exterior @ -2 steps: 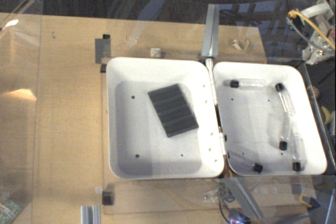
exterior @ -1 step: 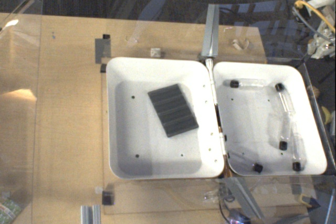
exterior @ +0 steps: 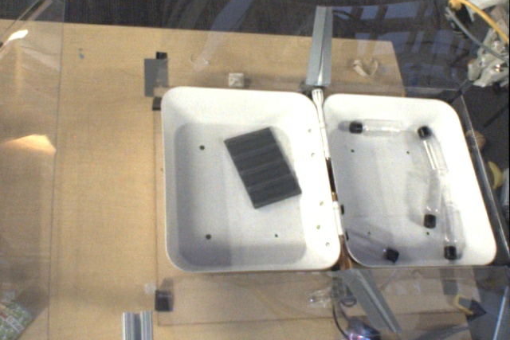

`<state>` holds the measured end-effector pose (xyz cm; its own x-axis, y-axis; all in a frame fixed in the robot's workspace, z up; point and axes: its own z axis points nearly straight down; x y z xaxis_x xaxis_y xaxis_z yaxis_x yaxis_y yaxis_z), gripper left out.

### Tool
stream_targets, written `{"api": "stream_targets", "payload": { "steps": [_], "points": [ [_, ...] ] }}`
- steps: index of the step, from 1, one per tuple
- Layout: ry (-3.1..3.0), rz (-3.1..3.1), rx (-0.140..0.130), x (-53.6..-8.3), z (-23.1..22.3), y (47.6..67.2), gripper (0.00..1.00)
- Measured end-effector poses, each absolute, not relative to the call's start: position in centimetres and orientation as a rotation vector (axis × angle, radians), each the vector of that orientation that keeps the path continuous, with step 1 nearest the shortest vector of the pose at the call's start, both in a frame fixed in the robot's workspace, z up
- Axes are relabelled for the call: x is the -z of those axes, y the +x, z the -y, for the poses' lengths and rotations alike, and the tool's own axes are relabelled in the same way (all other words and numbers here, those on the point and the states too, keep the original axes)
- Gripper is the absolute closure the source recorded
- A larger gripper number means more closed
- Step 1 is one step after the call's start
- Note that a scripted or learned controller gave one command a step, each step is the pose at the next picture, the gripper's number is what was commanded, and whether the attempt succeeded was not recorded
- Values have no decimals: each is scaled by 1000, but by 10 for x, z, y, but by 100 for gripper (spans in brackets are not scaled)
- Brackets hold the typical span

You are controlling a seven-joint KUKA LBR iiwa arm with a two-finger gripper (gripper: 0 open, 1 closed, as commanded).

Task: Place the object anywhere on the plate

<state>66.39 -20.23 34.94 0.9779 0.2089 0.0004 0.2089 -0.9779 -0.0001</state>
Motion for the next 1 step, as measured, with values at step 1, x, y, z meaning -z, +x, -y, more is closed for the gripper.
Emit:
{"api": "stream_targets", "payload": {
  "steps": [1],
  "points": [
    [-3122,346,2,-390,203,664,100]
  ]
}}
